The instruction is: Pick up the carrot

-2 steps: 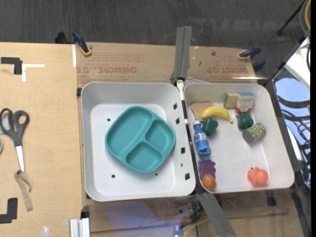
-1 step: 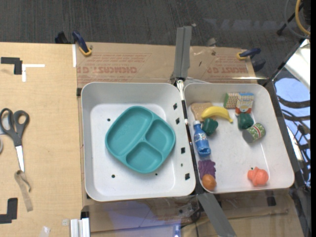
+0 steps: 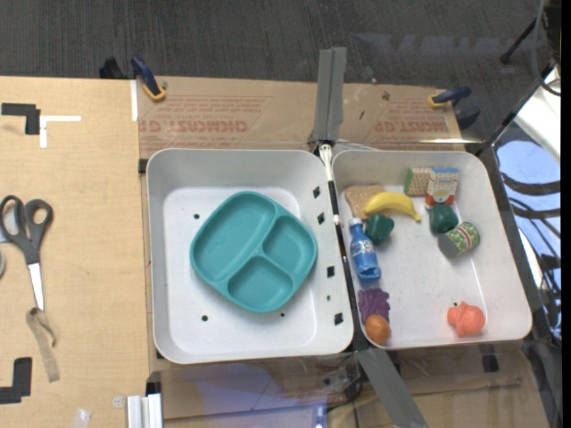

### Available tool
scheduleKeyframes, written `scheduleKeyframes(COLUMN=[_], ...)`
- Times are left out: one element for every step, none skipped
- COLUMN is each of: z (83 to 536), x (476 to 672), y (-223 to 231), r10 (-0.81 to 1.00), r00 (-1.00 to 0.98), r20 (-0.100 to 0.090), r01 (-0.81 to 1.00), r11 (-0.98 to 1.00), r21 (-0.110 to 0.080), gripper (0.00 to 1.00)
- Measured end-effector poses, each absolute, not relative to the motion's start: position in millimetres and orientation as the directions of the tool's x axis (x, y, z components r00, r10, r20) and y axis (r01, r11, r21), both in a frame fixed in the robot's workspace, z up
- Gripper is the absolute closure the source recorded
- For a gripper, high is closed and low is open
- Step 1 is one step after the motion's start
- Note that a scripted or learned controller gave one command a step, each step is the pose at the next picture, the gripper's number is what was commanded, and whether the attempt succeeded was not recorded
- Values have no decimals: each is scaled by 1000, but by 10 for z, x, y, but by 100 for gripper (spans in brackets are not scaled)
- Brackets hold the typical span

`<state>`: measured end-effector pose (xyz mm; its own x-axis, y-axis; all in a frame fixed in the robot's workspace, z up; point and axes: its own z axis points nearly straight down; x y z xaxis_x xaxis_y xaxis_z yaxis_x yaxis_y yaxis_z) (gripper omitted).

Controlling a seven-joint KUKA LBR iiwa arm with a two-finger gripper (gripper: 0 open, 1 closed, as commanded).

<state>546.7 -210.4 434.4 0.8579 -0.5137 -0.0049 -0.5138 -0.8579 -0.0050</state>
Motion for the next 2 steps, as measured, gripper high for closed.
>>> scheduleKeyframes(z=[3880,3959], x=[5179,5200], y=[-2210,-2198], r10=[-253,-253], r00=[967,967], r20=[-2,-2], r01=[-253,-253], r11=[-967,-967], r21=[-7,-16], gripper=[100,100])
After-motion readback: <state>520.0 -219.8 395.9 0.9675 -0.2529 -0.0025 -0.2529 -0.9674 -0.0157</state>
